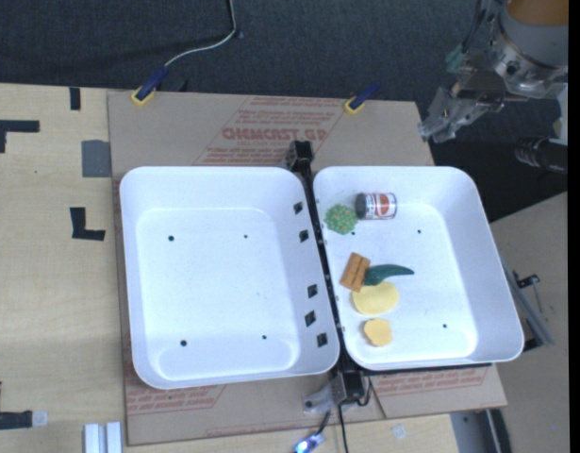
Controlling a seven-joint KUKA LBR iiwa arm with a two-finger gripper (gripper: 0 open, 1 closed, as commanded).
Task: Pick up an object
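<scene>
- The things I could pick are all lying in the right bin (459,253), crowded toward its left wall: a small can (376,205), a green clump (340,219), a brown block (355,271), a dark green pepper-like piece (390,272), a flat yellow disc (376,299) and a small yellow lump (377,332).
- My hand (450,121) is hanging off the bin's far right corner, over the tabletop edge; I cannot tell its state.
- I am judging the risks: block, pepper and disc are touching, so I may nudge neighbours; the disc is lying flat; the can may roll.
- The can's label is too small to read; red print on the cardboard (261,130) is blurred, also illegible.
</scene>
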